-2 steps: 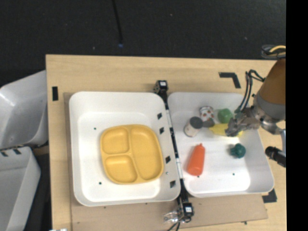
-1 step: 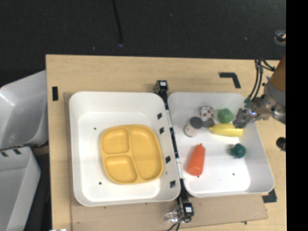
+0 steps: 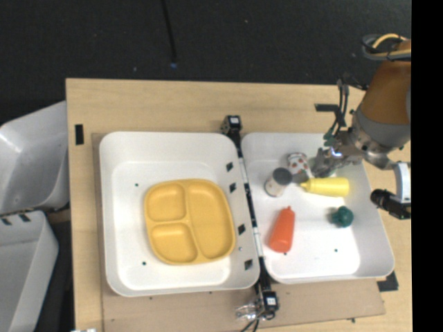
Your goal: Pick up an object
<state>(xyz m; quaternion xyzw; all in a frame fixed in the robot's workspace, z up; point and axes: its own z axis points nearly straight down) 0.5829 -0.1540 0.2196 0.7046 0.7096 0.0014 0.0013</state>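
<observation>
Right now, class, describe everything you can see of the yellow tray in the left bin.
The yellow tray looks like smooth plastic, with rounded corners and three compartments: two smaller ones on its left side, one longer one on its right. It lies flat, slightly turned, on the floor of the left bin, near the middle. Nothing lies in it, and it stands apart from the bin's walls.

Bright, even light; slightly soft.

Both white bins (image 3: pixel 173 282) look like smooth, slightly glossy plastic, set on a table (image 3: pixel 173 106) of pale matt wood. The yellow divided plate (image 3: pixel 189 221) looks like smooth matt plastic. At 3 o'clock from it, the orange bottle (image 3: pixel 282 229) and yellow bottle (image 3: pixel 325 186) look like smooth plastic; the gripper (image 3: pixel 324 159) shows shiny metal.
</observation>
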